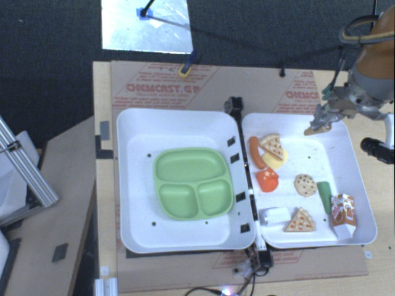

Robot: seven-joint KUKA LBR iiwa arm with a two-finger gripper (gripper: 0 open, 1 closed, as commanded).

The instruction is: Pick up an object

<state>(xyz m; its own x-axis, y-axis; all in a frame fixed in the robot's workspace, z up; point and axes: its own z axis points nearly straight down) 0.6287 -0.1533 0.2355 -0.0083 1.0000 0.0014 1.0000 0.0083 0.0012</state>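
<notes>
So we've got two shallow white plastic bins side by side on the table [105,184], which has cardboard sheets printed with red lettering on it. The left bin [133,134] holds a pale green tray [191,184], smooth and glossy, rounded corners, split into one long compartment across the back and two smaller ones in front.

The right bin [355,165] has all the toy food. Near its left wall there's a hot dog [255,152], an orange-red rounded stick, lying right against a pizza slice [271,145] that sits on something pale yellow. Just in front of those is a tomato [267,180], a shiny red chunk. Further right we see a cookie [305,184], round, tan and speckled, and just beside it a green stick [324,197], maybe a cucumber or bean. At the front there's a white block [274,215], a second pizza slice [300,221] next to it, and a carton [343,214] in brown and white lying in the front right corner.

The gripper [320,126] is at the far right part of the right bin, over its back edge, with the grey arm and orange band above it coming in from the right. We can't tell how its fingers are set, they're just a dark blurry clump at this angle. All the food lies nearer the front and left of it, the first pizza slice being the closest thing, and still clearly apart.
</notes>
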